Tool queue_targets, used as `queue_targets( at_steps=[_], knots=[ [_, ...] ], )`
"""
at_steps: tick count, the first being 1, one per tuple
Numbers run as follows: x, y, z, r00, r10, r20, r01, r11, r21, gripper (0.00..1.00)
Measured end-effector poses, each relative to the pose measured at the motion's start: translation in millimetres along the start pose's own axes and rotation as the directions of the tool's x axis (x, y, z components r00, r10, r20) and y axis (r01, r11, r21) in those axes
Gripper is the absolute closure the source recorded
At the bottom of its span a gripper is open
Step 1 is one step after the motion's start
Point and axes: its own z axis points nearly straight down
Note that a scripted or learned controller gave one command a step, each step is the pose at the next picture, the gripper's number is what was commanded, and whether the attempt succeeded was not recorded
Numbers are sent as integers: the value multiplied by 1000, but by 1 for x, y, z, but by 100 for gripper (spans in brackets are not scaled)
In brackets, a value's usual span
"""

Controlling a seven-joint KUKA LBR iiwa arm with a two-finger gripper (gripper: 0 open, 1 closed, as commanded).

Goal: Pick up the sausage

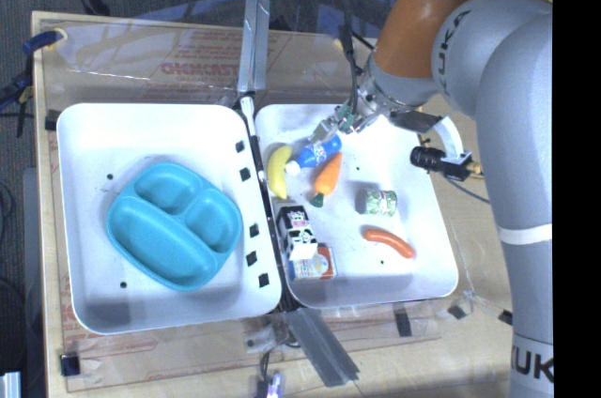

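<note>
Wooden-topped bench (141, 49) with clear plastic sheeting over it, dark grey carpet floor behind. Two shallow white plastic bins side by side, a grey metal bar between them at the top. Left bin (84, 133) holds a glossy blue three-compartment plastic plate (174, 222), rounded, lying flat. Right bin (427, 246) has the small stuff: smooth red-orange sausage (388, 241), slightly curved, lying alone on bare bin floor toward the near right, well apart from my tool. Just above it a small green-and-white can (379, 202) on its side. Orange carrot (326, 176) tilted, touching a blue-and-white bottle (314, 152); yellow banana (278, 171) by the divider; cow-print milk carton (302, 241) in the near left corner. My two-finger gripper (346, 120) sits at the bin's far edge, right by the bottle's upper end; can't tell whether it's open or closed, too small and cluttered. Grey arm with the orange band fills the right side.
</note>
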Motion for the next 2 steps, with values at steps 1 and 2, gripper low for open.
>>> queue_targets(
  at_steps=[1, 2],
  knots=[
    [-24, 1, -31, 869, 495, 1, -495, 869, -3, 100],
    [35, -5, -8, 766, 642, -1, -642, 766, 3, 100]
  ],
)
